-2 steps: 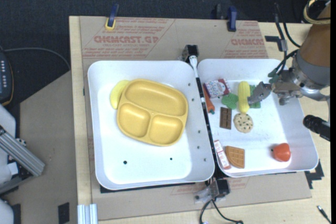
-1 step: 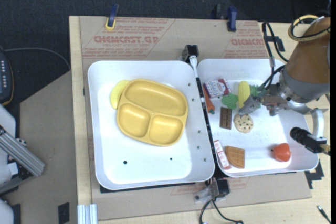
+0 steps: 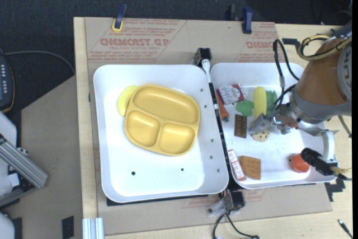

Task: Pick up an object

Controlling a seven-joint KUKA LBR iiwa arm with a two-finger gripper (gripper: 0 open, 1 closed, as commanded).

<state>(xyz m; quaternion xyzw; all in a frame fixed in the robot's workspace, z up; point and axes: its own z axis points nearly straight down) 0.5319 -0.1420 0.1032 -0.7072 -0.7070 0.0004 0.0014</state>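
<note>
The gripper [image 3: 267, 122] hangs low in the right bin [image 3: 279, 179], left of the arm's orange band [image 3: 321, 78]. It sits right over a round speckled cookie [image 3: 259, 135], close to or touching it. Just beyond it lie a yellow corn cob [image 3: 260, 98] and a green leafy toy [image 3: 244, 107]. A brown chocolate bar [image 3: 240, 126] lies to its left. Nothing shows lifted off the bin floor.
The right bin also holds a red-and-white packet [image 3: 229, 92], an orange stick [image 3: 222, 111], a tan waffle [image 3: 250, 167], a small wrapper [image 3: 233, 164] and an orange ball [image 3: 300, 163]. A yellow divided plate [image 3: 162, 119] lies in the left bin [image 3: 156, 176], over a yellow piece [image 3: 125, 99].
</note>
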